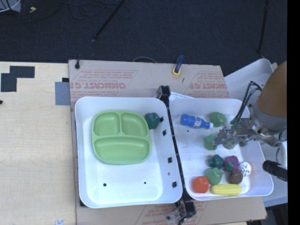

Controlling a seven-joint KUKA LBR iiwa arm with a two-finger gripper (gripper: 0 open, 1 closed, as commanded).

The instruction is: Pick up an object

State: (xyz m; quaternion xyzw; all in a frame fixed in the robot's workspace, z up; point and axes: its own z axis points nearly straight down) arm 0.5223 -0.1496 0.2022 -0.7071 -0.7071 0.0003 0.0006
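Green object (210, 141) lies mid right bin (187, 172), touching the pincer (220, 139) tips; pincer grip state can't tell. Blue bottle (195, 121) just beyond it. Green divided plate (121, 137) in left bin (93, 182).

Arm (274, 102) low, reaching from right.
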